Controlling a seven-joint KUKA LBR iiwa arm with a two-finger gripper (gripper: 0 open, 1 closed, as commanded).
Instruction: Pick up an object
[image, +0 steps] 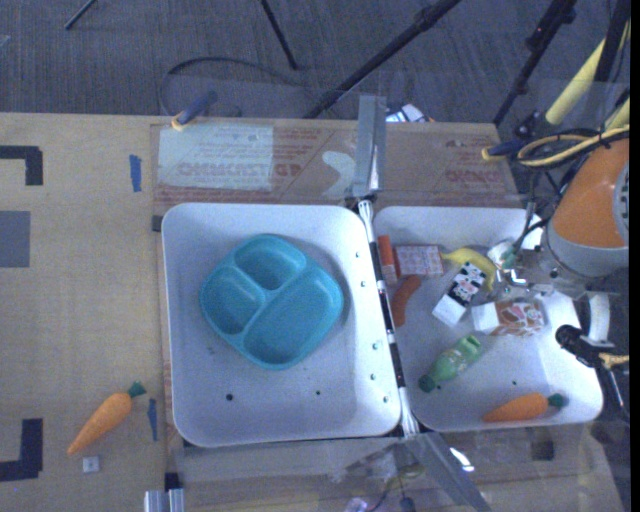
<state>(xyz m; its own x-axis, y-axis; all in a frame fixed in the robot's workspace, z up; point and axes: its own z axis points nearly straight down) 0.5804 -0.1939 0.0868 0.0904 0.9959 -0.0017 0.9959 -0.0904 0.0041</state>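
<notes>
Over the right bin (585, 405), your gripper (518, 275) is hanging low, and whether it is clasping anything you cannot tell. Crowding beneath it are a carton (520, 318), a banana (470, 259) and a cow-print box (458, 292); a green bottle (452, 362) and carrot (522, 407) are lying nearer

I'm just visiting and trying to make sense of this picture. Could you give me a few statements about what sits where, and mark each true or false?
1. The blue divided plate lies in the left bin. True.
2. Both toy carrots are inside bins. False: one carrot lies on the bench outside the bins; the other carrot is in the right bin.
3. The green bottle stands upright. False: it lies on its side.
4. A banana lies in the right bin. True.
</notes>
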